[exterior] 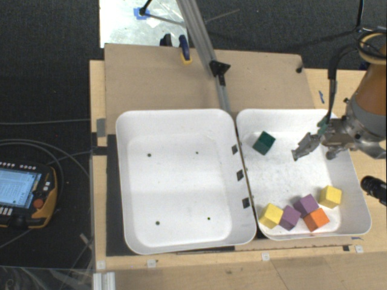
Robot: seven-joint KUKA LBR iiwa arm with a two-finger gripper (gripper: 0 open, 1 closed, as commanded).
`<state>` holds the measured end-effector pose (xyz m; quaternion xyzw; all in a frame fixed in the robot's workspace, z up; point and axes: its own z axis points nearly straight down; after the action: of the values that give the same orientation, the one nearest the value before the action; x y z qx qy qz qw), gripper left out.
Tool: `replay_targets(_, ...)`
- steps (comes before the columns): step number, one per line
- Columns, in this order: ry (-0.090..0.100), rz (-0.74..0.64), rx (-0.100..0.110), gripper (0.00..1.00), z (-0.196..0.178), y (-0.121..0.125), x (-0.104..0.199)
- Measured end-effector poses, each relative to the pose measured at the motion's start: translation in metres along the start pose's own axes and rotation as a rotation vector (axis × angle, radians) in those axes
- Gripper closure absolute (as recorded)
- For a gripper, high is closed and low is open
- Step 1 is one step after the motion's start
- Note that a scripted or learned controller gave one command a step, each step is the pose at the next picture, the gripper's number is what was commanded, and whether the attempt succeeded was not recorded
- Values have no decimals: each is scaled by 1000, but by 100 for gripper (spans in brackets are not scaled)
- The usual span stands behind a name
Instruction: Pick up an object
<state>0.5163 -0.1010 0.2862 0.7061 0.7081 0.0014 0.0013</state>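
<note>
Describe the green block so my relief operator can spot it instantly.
Find the right-hand white bin. The green block sits alone near its upper left corner. It is the only dark green cube, well apart from the yellow, purple and orange cluster along the bottom edge.

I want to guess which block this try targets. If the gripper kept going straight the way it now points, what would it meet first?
The gripper points left across the right white bin. The dark green cube lies nearest that line and would probably be met first, though its height above the bin floor is unclear.
</note>
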Motion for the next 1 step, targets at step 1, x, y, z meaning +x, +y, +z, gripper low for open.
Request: replay_targets(1, 0, -1, 7, 0, 123, 55, -7)
